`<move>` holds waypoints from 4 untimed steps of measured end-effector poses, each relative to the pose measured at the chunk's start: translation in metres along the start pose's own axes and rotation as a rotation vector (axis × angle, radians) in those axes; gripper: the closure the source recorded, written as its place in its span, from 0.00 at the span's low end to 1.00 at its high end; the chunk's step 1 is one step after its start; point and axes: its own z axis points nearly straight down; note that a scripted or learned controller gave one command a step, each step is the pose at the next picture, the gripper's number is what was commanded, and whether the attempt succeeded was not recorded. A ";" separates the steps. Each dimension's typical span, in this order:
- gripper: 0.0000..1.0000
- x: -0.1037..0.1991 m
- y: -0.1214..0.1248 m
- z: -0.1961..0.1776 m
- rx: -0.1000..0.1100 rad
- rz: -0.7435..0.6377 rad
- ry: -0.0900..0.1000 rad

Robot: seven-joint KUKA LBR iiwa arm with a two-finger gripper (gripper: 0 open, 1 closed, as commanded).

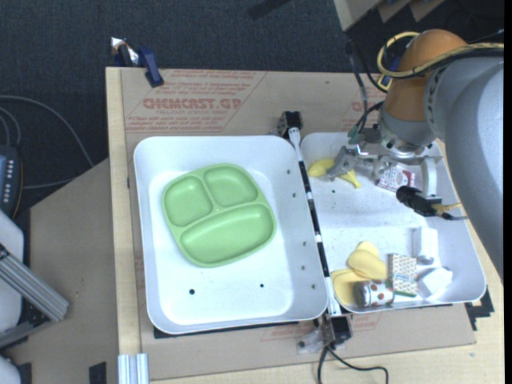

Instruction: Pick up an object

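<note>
The brown board under the bins carries red printing that reads roughly "CHEMCAST GP", with smaller lines too fine to make out. The left bin holds a green three-compartment plate, lying flat near its middle. In the right bin, a yellow banana lies at the far left corner. The gripper is low over that corner, just beside the banana's right end; whether its jaws are spread or closed, or touch the fruit, I cannot tell. At the bin's near side sit yellow pieces, a small patterned can, a patterned box and white blocks, their print unreadable.
</note>
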 end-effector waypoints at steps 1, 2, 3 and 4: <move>1.00 0.002 -0.001 -0.008 0.004 -0.002 0.001; 1.00 0.062 -0.034 -0.102 -0.029 0.001 0.000; 1.00 0.103 -0.035 -0.101 -0.027 0.002 0.000; 0.00 0.103 -0.035 -0.101 -0.027 0.002 -0.001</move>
